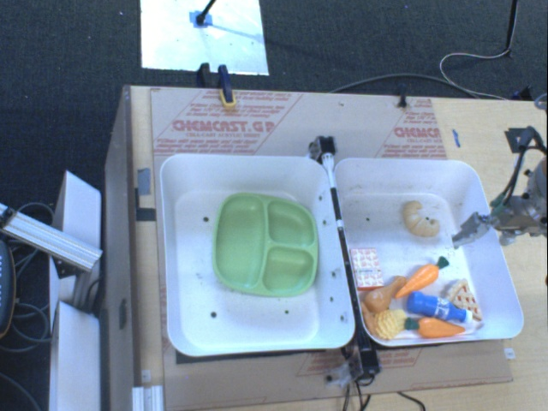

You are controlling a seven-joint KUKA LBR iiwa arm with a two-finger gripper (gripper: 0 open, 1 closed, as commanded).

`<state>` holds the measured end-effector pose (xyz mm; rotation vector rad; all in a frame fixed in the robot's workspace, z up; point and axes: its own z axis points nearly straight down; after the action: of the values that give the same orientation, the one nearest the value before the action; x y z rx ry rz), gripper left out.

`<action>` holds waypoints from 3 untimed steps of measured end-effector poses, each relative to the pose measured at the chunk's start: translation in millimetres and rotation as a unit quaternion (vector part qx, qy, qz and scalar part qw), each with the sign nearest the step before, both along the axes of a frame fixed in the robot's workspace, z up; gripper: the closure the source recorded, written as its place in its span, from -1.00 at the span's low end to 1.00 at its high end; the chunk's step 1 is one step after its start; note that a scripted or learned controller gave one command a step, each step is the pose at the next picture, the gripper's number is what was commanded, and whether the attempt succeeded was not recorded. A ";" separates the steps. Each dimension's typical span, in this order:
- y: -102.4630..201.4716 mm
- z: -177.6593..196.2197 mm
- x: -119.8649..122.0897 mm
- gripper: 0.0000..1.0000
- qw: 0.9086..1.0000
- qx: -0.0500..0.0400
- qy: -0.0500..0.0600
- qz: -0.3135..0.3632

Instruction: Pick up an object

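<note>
Bench bins point(492, 195): green tray point(264, 245) left, toys point(421, 294) right.

At the right edge, the claw point(473, 229) shows as a grey metal piece with a flat, light, wedge-shaped tip. Behind it sits a darker, blocky grey housing with small fittings too blurred to make out. A thin dark cable runs up from this housing toward a small dark bracket farther back. The surfaces look dull and unpainted, with no readable markings.
</note>
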<state>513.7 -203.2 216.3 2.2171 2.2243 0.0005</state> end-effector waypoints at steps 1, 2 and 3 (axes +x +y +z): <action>-2.7 -77.4 38.6 -1.00 1.000 0.000 0.001 0.001; 66.2 -132.3 80.5 -1.00 1.000 0.001 0.000 0.001; 62.5 62.3 34.5 -1.00 1.000 -0.001 -0.002 0.000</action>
<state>548.2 -140.7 278.5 2.2133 2.2222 0.0041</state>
